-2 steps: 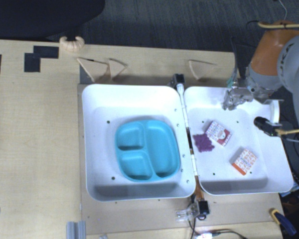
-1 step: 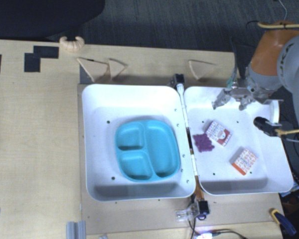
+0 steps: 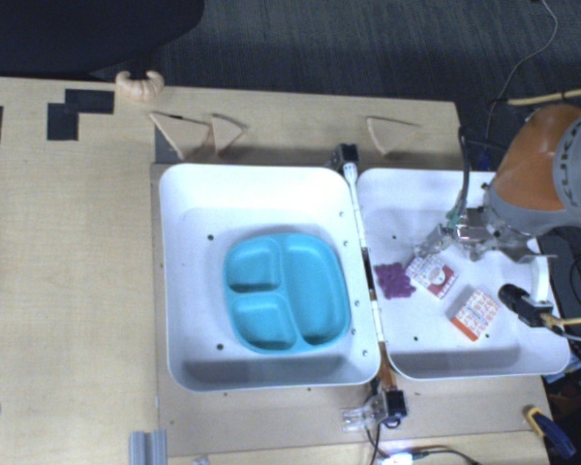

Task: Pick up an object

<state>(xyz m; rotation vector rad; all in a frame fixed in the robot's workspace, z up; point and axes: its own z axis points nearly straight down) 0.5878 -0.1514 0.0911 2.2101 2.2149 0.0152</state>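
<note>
Gripper (image 3: pixel 443 243) low over the middle of the right bin (image 3: pixel 399 209), open or closed impossible to tell, red-and-white packet (image 3: pixel 433 275) at the bin's centre, purple clump (image 3: pixel 394 279) by its left wall, orange packet (image 3: pixel 473 314) toward its front

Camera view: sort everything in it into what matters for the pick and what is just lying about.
Likely for the job, where the arm reaches: red-and-white packet, purple clump, orange-and-white packet, right bin.
Lying about: blue divided plate, left bin holding it, small beige object on the bench behind.
</note>
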